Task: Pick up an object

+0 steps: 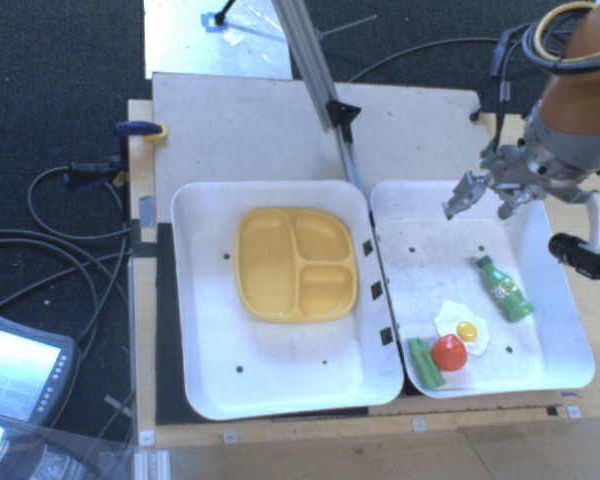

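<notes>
The right bin [570, 363] holds a green bottle [504, 288] lying on its side, a toy fried egg [466, 328], a red tomato [448, 352] and a green pod [424, 362] at the near edge. My gripper [481, 204] hangs over the bin's far end, well above and behind the bottle. It is open, with nothing between its fingers [458, 200].
A yellow divided plate [296, 264] lies in the left bin [205, 368]. A grey pole [310, 53] slants down to the ridge between the bins. Cables and a pendant [15, 363] lie on the floor at the left.
</notes>
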Robot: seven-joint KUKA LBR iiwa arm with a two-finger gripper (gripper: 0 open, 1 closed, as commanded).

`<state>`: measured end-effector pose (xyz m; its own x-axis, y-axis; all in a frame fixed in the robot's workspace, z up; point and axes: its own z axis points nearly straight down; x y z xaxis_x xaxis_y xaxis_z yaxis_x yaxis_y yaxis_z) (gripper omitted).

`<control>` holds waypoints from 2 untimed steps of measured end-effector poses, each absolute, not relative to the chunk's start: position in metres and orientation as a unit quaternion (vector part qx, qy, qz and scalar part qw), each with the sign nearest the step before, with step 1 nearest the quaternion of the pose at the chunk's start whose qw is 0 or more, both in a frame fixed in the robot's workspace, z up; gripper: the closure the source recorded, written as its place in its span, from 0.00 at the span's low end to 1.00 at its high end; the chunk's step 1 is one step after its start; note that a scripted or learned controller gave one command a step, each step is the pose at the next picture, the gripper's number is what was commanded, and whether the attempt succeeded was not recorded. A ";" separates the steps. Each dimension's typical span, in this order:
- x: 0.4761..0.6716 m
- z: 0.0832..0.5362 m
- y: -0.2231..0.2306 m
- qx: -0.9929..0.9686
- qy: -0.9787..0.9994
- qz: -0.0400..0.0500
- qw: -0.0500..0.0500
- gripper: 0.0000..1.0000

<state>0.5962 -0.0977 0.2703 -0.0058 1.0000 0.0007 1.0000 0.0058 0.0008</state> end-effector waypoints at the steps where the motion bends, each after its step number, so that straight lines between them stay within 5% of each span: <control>1: 0.596 0.270 -0.098 0.706 0.709 0.001 0.000 0.00; 2: 0.590 0.210 -0.096 0.707 0.707 -0.001 -0.002 0.00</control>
